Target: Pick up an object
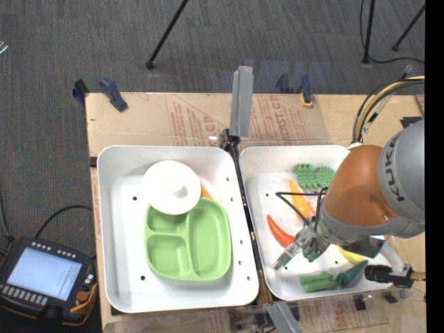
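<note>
Your end effector (pixel 295 251) sits low in the right bin (pixel 258 159), near its front edge, beside the red-orange pepper (pixel 280 231); you cannot tell its finger state. The arm (pixel 364 193) hides much of that bin. A yellow piece (pixel 352 256) is half covered. Left bin (pixel 111 165): a white bowl (pixel 173 186) overlaps a green divided tray (pixel 189 245).
</note>
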Action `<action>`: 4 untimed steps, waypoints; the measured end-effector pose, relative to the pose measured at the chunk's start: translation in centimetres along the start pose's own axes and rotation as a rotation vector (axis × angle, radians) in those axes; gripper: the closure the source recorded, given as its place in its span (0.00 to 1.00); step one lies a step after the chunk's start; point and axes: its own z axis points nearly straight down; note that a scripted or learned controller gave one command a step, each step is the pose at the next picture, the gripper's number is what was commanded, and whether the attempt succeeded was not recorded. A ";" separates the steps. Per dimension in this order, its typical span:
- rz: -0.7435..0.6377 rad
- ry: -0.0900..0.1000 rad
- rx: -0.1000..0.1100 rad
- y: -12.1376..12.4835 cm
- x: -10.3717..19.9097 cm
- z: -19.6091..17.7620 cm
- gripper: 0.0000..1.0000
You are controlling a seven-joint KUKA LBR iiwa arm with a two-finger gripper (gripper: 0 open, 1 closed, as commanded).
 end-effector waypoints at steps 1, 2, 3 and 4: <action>0.127 -0.003 -0.001 2.0 -1.2 0.0 0.00; 0.146 -0.003 -0.001 4.3 -3.5 -0.1 0.00; 0.140 -0.001 0.001 4.3 -3.4 -0.9 1.00; 0.262 -0.008 -0.009 9.5 -0.2 -13.3 1.00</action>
